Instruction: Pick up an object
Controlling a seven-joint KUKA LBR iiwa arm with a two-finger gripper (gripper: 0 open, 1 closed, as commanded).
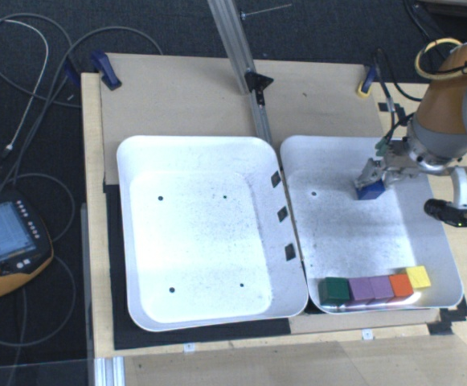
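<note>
**Blue block between the pincer tips, right bin**

Camera view: the grey arm with the orange band comes in from the right, and its pincer sits over the upper part of the shallow white right-hand bin. A small blue block shows right at the tips, and it looks pinched between them, so the pincer reads as narrow and closed on that block. Can't tell if the block is off the bin floor or resting on it. Along the bin's near edge there's a row of small cubes touching side by side: green, purple, orange, yellow. The shallow white left-hand bin sits beside it on the wooden surface.

To do this well: lift straight up and slowly, since the grip looks near the block's top edge and it could slip out.
</note>
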